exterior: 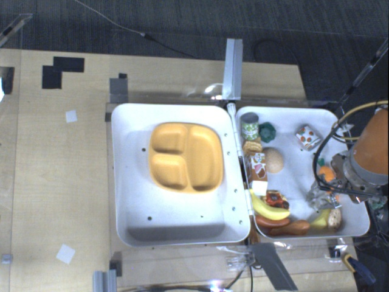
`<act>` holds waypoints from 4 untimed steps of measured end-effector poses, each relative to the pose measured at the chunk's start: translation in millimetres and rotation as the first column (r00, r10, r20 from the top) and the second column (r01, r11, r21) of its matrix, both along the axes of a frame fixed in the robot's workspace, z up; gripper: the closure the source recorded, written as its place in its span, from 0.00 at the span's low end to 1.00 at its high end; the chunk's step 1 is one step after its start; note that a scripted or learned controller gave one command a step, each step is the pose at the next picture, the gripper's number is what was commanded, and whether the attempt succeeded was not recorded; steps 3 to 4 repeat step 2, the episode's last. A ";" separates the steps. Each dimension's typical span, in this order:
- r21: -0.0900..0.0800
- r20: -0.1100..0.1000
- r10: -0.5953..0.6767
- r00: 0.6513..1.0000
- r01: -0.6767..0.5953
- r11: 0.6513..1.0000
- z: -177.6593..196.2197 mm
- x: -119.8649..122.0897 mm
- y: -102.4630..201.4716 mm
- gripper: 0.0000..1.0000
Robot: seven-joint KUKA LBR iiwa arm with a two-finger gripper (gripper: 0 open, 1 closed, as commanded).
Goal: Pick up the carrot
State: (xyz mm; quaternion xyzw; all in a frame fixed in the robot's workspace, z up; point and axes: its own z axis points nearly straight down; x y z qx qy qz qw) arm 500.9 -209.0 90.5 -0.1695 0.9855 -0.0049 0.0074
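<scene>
The carrot [327, 174] seems to be the small orange piece near the right side of the right bin [292, 115], partly covered by the arm. My gripper [323, 198] hangs low over the bin's front right part, just in front of that orange piece. Its metal end is close above a yellow fruit [320, 219] and a brown item [334, 219]. The arm's orange band [373, 146] rises at the right edge, and black cables loop over the carrot.
The right bin also holds a can [250, 126], a dark green item [267, 131], a patterned cube [307, 137], a beige ball [275, 160], a banana [268, 208] and a red sausage [283, 227]. A yellow divided plate [185, 157] lies in the left bin [130, 224].
</scene>
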 end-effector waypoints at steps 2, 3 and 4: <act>0.010 -0.001 -0.410 0.912 0.410 0.912 -0.2 -1.6 4.2 1.00; 0.010 -0.001 -0.410 0.912 0.410 0.912 -0.2 -1.6 4.2 1.00; 0.010 -0.001 -0.410 0.912 0.410 0.912 -0.2 -1.6 4.2 1.00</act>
